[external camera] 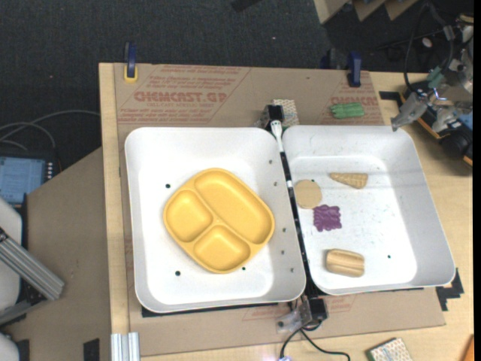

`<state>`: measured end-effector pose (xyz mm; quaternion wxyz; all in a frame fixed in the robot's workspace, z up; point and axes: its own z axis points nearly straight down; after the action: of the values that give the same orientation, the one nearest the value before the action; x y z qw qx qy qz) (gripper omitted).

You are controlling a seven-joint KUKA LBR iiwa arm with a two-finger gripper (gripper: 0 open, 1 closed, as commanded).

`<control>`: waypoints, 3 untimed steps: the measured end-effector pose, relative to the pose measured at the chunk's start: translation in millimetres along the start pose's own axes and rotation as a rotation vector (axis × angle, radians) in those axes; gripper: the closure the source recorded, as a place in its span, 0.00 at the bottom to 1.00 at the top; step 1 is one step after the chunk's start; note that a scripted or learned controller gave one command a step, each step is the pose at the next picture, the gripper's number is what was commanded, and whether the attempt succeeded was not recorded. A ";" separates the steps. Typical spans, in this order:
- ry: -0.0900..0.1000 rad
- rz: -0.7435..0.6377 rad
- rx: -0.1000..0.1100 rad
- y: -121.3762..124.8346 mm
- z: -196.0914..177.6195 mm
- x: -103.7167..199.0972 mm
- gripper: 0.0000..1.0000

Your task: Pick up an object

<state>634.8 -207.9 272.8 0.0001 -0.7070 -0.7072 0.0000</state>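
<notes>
**Inspection: four pickable items in the right bin; arm parked off the far right corner**

We start at the left bin [143, 201]; it carries a yellow divided tray [218, 219] lying flat near its middle, three compartments facing up. We move across the seam to the right bin [421, 201]; a round tan disc [307, 194] lies close against the inner wall, a tan wedge [349, 179] sits just beyond it, a purple cluster [327, 217] lies just below the disc, and a tan bread-like block [344, 262] rests nearer the front edge. A green item [347, 110] lies on the cardboard behind this bin. At the far right, outside the bin's rear corner, we see the gripper [409, 113]; whether its claw stands apart or together we cannot tell.

Risks, in our judgement: the disc lies flat beside the wall, so a descending finger may strike the rim; the disc, wedge and cluster lie near one another, so a grasp on one may nudge its neighbour; the flat purple cluster offers little to pinch.
</notes>
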 end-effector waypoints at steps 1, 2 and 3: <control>0.009 0.003 0.004 -18.9 185.4 3.4 0.00; 0.000 -0.002 0.001 33.5 187.4 4.8 0.00; 0.005 -0.001 0.008 -55.8 188.6 74.9 0.00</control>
<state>579.0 -133.0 84.2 0.0046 -0.7065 -0.7077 0.0010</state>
